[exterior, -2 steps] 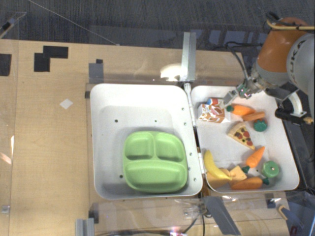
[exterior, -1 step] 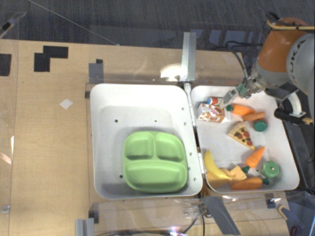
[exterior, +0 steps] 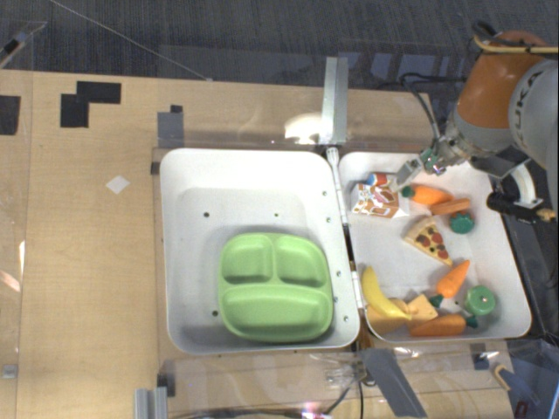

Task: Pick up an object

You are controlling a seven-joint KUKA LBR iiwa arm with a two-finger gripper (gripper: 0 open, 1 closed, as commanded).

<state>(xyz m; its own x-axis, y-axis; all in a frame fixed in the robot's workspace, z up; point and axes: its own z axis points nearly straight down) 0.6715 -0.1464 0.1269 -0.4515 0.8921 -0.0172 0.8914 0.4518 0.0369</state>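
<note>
My gripper (exterior: 420, 168) hangs over the back of the right bin (exterior: 515, 273), at the end of the grey arm with its orange band (exterior: 489, 94). Just below it lie an orange carrot (exterior: 427, 195) and a small red-and-white carton (exterior: 376, 199); whether it touches either is unclear. Further toys in this bin are a pizza slice (exterior: 428, 238), a second carrot (exterior: 452, 278), a yellow banana (exterior: 378, 293), a cheese wedge (exterior: 423, 306), a brown sausage (exterior: 438, 326), a reddish sausage (exterior: 451, 207) and green round pieces (exterior: 479, 301).
The left bin (exterior: 201, 190) holds a green divided plate (exterior: 275, 286) toward its front. A metal divider post (exterior: 333, 103) stands between the bins at the back. The arm's cables and black bracket (exterior: 515, 203) overhang the right bin's right rim.
</note>
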